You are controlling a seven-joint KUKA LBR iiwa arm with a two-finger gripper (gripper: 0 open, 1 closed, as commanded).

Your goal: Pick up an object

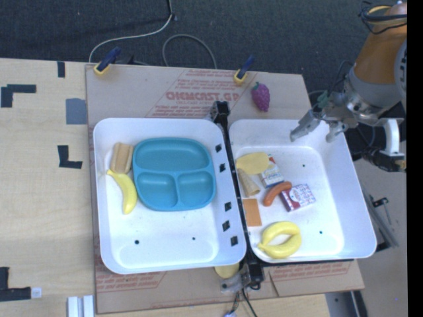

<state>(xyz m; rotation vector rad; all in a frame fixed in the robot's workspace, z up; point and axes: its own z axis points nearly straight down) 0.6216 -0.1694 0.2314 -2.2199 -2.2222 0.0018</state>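
Note:
My gripper (318,129) hangs over the back right corner of the right bin (344,197), fingers spread open with nothing between them. Below and left of it in that bin lie a pale yellow piece (254,162), a small white packet (271,176), a tan slab (250,183), a red-orange sausage (277,193), a red and white wrapped packet (297,197), an orange cracker (252,212) and a yellow ring-shaped banana toy (281,238). The gripper touches none of them.
The left bin (158,249) holds a blue divided plate (174,174), a yellow banana (125,191) and a tan bread piece (121,157). A purple grape bunch (261,96) lies on the board behind the bins. Black clips (226,197) join the bins.

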